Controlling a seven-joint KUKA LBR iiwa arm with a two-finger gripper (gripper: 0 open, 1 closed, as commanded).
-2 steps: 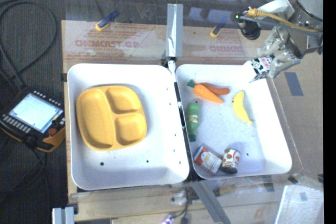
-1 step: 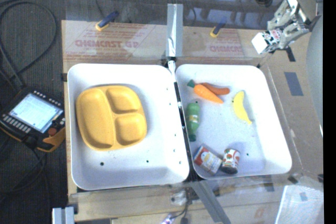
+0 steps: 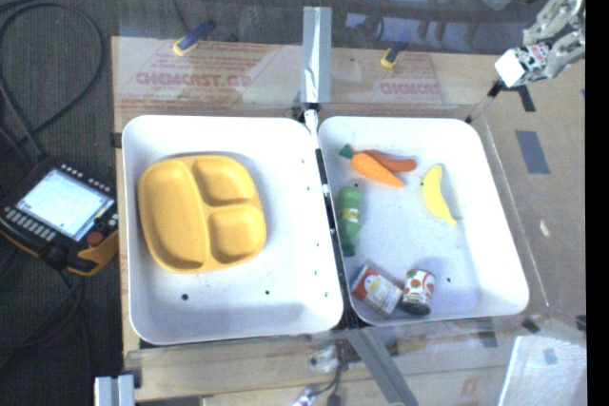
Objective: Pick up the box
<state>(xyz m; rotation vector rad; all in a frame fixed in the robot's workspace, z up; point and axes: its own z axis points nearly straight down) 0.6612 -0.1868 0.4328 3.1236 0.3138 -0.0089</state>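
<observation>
My pincer point(image 3: 533, 60) hung over the far right corner of the tabletop point(image 3: 219, 76), outside both bins, and I could not tell how far open it was. The small red and white box point(image 3: 375, 289) lay tilted in the shallow white right bin point(image 3: 495, 233) toward the tabletop's near edge, touching a small red-labelled can point(image 3: 419, 291) on its right.
</observation>
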